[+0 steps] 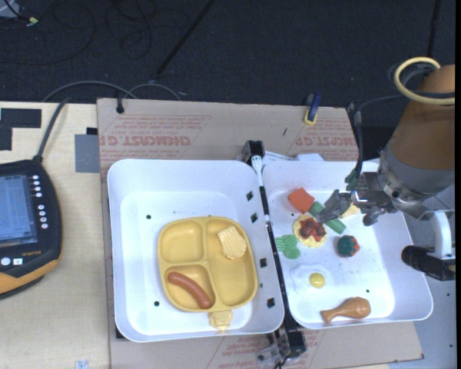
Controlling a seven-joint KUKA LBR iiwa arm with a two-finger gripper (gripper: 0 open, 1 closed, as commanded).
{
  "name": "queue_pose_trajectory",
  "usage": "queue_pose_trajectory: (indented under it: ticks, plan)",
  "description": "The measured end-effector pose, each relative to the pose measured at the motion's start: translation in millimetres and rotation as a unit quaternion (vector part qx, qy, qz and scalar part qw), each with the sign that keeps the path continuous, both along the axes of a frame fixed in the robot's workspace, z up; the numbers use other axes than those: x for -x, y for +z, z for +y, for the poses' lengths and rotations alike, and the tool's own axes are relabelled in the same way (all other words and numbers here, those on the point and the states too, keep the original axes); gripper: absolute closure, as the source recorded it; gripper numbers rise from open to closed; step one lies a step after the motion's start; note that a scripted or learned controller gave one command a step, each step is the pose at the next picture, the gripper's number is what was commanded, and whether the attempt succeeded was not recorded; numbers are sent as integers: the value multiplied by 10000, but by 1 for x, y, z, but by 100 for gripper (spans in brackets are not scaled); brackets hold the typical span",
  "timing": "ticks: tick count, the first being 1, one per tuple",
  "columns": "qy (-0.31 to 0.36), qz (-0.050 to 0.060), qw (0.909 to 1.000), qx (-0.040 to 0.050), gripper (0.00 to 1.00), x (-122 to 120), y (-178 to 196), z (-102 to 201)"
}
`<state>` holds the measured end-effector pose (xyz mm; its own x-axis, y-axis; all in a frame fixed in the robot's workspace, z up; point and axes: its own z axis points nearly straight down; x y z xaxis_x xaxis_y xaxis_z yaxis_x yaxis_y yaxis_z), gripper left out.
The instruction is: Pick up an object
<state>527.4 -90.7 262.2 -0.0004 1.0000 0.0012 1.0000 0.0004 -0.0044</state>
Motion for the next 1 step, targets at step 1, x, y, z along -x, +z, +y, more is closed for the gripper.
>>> queue_pose_trajectory:
  ticks: [1]
  plan:
    - [-2, 14, 10000, -4, 100, 0, 10, -1]
